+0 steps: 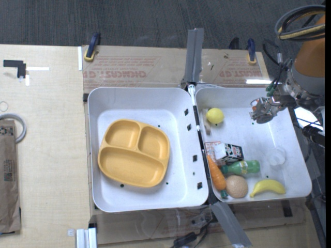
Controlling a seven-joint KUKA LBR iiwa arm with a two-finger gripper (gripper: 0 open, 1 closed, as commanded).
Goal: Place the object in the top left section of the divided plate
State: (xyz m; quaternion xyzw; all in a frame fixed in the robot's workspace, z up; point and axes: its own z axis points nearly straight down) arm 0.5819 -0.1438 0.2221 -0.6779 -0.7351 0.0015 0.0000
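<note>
Plate first: the yellow plastic divided plate [135,153] sits alone in the left white bin [98,138], all sections bare, ready for food. The gripper [261,111] hangs over the right white bin [296,138], carrying nothing. The small round yellow lemon [215,116] lies nearest, just left of it.

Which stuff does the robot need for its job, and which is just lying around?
For the job: gripper, divided plate, and whichever object it picks.

In the right bin, candidates or just lying about: lemon, banana, carrot, green bottle.
</note>
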